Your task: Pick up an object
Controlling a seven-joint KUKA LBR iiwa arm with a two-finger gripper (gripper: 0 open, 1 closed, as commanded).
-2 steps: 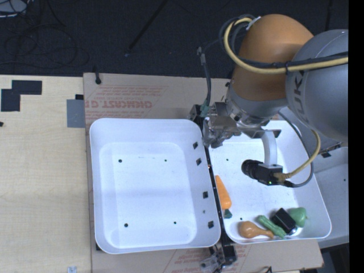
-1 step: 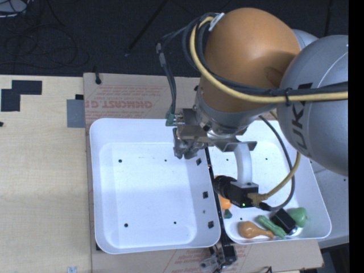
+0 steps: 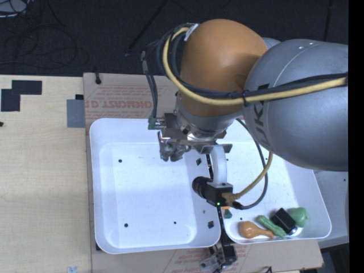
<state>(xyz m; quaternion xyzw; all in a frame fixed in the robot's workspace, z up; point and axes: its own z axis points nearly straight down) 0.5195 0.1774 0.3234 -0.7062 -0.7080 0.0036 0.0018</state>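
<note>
Cardboard (image 3: pixel 114 95) under the bins: red print, upside down, roughly "CHEMC…", rest unreadable. Gripper (image 3: pixel 170 151) hangs low over left bin (image 3: pixel 105 152) near the divider; open or clenched, cannot tell, no object seen in it. I'd judge the pick not done. Candidates are clustered in right bin (image 3: pixel 318 209), near corner: orange piece (image 3: pixel 250 229), green stick (image 3: pixel 272 225), black block (image 3: pixel 282 220), green lump (image 3: pixel 298 214)

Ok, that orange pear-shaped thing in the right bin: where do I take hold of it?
Probably the orange piece by its fat rounded end, coming straight down from above. It lies flat near the front rim of the right bin, and its thin end sits close to the green piece, so the fat end looks freer.
</note>
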